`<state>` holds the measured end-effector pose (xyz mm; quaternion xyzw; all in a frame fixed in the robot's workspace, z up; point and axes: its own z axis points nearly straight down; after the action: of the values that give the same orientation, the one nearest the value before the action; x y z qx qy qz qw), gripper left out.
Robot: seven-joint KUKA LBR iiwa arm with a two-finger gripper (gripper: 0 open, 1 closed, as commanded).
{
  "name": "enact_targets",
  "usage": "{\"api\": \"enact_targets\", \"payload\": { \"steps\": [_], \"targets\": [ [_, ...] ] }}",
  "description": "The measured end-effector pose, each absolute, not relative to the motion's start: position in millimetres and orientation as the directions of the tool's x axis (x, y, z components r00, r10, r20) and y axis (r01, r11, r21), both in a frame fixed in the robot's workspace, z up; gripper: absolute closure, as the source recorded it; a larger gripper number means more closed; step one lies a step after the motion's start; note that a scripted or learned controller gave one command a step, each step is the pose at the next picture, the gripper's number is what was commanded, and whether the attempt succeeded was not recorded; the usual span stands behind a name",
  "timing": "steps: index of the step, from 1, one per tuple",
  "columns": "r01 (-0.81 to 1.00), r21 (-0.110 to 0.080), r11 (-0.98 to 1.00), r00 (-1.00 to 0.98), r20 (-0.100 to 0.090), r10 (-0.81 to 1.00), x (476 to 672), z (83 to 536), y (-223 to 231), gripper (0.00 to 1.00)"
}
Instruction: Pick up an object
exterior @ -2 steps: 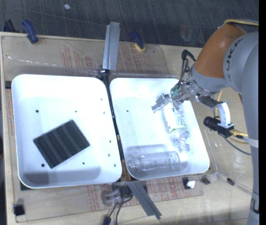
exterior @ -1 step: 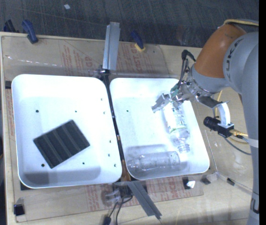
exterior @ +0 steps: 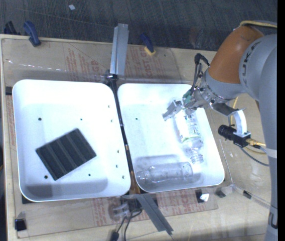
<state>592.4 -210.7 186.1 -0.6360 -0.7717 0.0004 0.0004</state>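
Note:
In the right bin (exterior: 132,134) lie two clear plastic bottles. One with a white label (exterior: 189,132) lies along the bin's right side, its cap pointing toward the front. The other (exterior: 165,172) lies crosswise along the front wall. My gripper (exterior: 174,109) hangs over the back right part of this bin, just at the far end of the labelled bottle. Nothing is visibly held in it. A dark ribbed flat panel (exterior: 65,153) lies in the left bin (exterior: 27,99).
The grey arm with its orange band (exterior: 233,59) reaches in from the right over the bin's right rim. A metal divider bar (exterior: 118,49) stands behind the seam between the bins. Blue clamps (exterior: 31,33) sit on the bench's back edge.

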Motion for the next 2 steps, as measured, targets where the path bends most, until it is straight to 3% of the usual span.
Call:
{"api": "enact_targets", "payload": {
  "steps": [1, 2],
  "targets": [
    [0.993, -0.004, 0.114, -0.114, 0.002, 0.993, 588.7, 133, -199, 0.00],
    [0.988, -0.001, 0.157, -0.157, 0.000, 0.988, 560.7, 197, -210, 0.00]
  ]
}}
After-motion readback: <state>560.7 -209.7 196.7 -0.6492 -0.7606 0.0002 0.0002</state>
